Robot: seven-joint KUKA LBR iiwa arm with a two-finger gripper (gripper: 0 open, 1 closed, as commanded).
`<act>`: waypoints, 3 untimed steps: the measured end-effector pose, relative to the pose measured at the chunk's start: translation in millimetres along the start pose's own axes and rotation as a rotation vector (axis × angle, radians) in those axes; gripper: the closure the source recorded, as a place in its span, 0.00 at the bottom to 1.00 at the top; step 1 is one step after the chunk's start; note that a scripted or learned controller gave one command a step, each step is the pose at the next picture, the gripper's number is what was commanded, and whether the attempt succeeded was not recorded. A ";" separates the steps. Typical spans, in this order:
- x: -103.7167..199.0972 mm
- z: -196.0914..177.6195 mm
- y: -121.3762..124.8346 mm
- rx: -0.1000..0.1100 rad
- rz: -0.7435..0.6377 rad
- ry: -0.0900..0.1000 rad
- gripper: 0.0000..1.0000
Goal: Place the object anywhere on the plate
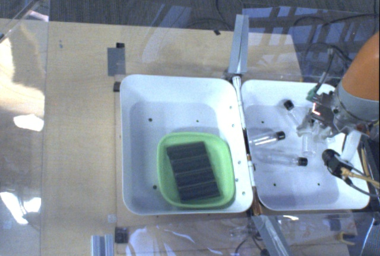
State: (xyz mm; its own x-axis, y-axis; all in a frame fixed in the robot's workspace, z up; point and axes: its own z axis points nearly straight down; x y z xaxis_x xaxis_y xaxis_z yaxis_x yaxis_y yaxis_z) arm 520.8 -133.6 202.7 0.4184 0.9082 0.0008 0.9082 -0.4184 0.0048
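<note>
Square green plastic plate point(195, 170) bearing dark ribbed block point(192, 172), left white bin point(135, 148); gripper point(313, 128) over right bin point(297, 195), jaw state indiscernible.

No text, label, brand, number or sign can be read anywhere. The green plate point(195, 170), the two white bins point(178, 85) and the wooden surface point(71, 130) carry no legible markings.
</note>
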 end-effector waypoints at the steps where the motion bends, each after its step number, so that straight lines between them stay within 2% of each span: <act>1: 50.7 -3.0 -48.9 0.002 -0.033 0.001 1.00; 2: 119.8 9.9 -90.6 0.001 -0.152 0.002 1.00; 3: 119.5 9.8 -90.5 0.001 -0.151 0.003 0.00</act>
State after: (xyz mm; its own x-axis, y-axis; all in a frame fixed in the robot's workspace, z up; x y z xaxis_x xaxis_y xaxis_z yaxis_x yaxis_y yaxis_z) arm 488.7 12.8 192.5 0.2772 0.9608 0.0027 0.9608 -0.2772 0.0040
